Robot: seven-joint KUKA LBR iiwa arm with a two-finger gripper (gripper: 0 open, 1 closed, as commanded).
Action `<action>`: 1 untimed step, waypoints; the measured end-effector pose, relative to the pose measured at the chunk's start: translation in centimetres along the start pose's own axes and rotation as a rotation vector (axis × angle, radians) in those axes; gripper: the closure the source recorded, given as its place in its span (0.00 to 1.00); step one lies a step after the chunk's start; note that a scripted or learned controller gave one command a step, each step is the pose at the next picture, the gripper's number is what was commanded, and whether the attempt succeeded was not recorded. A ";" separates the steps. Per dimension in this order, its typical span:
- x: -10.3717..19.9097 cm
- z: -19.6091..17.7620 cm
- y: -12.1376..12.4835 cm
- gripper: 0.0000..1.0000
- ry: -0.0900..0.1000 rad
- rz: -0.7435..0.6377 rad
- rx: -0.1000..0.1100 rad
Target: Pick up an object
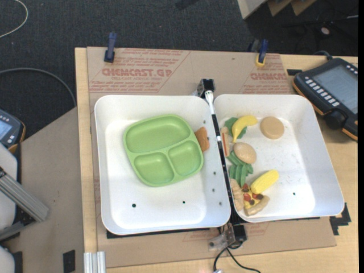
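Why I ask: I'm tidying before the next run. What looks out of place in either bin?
One thing: an orange-brown piece is wedged between the green tray and the left bin's right wall, apart from the other toy foods, which are clustered along the right bin's left side.

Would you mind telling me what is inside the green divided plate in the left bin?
The green divided plate has three compartments, all bare. An orange-brown piece lies against its right edge, outside. Whatever is beneath the plate is covered.
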State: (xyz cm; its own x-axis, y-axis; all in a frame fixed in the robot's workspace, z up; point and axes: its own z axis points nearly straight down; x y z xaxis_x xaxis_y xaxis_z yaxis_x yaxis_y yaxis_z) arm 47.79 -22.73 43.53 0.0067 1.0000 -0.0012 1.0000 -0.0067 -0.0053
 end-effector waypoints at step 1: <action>0.4 4.8 0.1 1.00 0.003 -0.006 -0.001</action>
State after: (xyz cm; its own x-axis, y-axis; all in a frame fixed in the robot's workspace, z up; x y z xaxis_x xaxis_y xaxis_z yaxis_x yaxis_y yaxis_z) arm 47.91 -22.36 38.72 0.0012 1.0000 0.0015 1.0000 -0.0012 -0.0042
